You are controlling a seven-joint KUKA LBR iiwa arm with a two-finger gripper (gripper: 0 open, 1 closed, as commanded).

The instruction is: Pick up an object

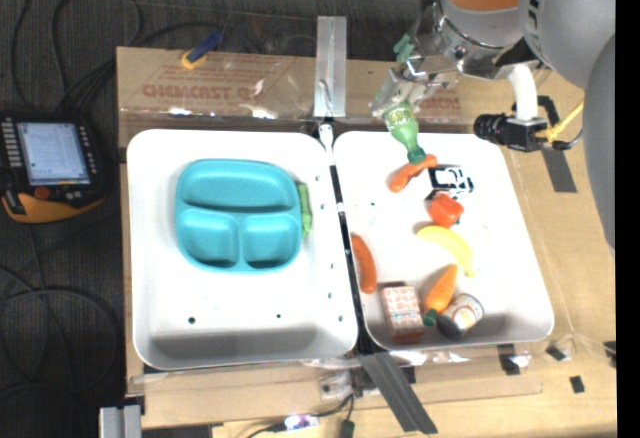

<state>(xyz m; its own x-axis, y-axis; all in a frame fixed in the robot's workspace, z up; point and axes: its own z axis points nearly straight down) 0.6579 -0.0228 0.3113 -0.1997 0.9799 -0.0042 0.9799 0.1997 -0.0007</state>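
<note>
Camera view: the gripper [408, 98] hung above the right bin's [530, 256] far rim — jaws clamped on a green bottle [403, 131], carrot [411, 172] just below.

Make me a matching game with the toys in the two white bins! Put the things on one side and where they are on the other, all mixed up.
Things:
1. teal tray
2. green bottle
3. banana
4. small can

Places:
A. middle of the right bin, below the red pepper
B. near corner of the right bin, beside the carrot
C. left bin
D. far edge of the right bin, just under the gripper

Pairs: 1-C, 2-D, 3-A, 4-B
</note>
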